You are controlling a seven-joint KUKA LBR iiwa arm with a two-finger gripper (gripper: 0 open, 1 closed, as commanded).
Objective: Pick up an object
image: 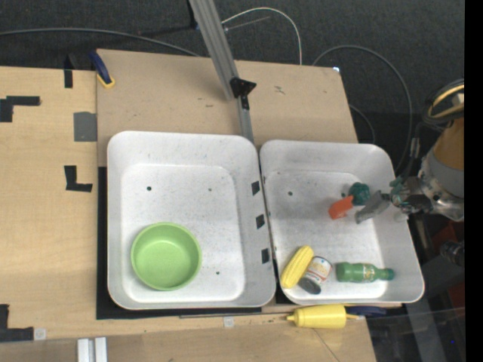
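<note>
In the right bin [317, 157] an orange toy with a teal end [343, 206] lies near the middle right. Along the bin's front wall lie a yellow corn cob [296, 267], a small can [317, 271] and a green bottle [362, 272]. My gripper [375, 204] reaches in over the bin's right rim, low and right beside the teal end of the orange toy. I see nothing lifted off the bin floor. The grey wrist [441, 183] with its orange band hangs outside the right rim.
The left bin [181, 157] holds a green bowl [165, 256] in its front left corner. A yellow squeeze bottle [321, 317] lies on the bench just outside the right bin's front rim. A grey metal rod [219, 44] slants in from the back between the bins.
</note>
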